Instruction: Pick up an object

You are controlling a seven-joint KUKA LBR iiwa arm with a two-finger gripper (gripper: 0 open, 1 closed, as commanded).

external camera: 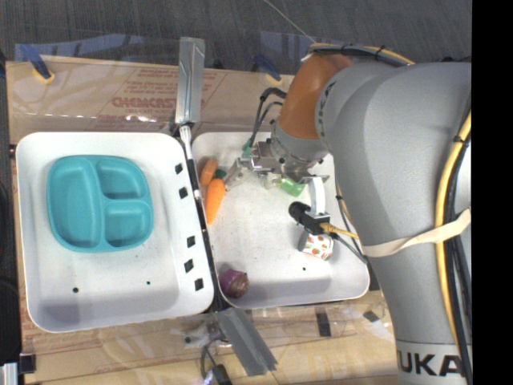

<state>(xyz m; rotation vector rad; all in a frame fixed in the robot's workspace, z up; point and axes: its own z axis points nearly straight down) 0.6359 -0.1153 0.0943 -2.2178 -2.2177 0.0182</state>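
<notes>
My gripper (280,175) hangs low over the back of the right bin (264,283), under the orange wrist band. A small green thing (293,188) shows right at the gripper's lower edge, partly hidden by it; I cannot tell whether it is held. An orange carrot (212,192) lies along the bin's left wall, just left of the gripper. A white piece with red spots (318,247) lies towards the right wall. A dark purple round thing (233,281) rests in the front left corner.
The left bin (48,295) holds a teal divided plate (99,201). A metal divider (191,79) runs between the bins. The big grey arm (401,159) covers the right bin's right side.
</notes>
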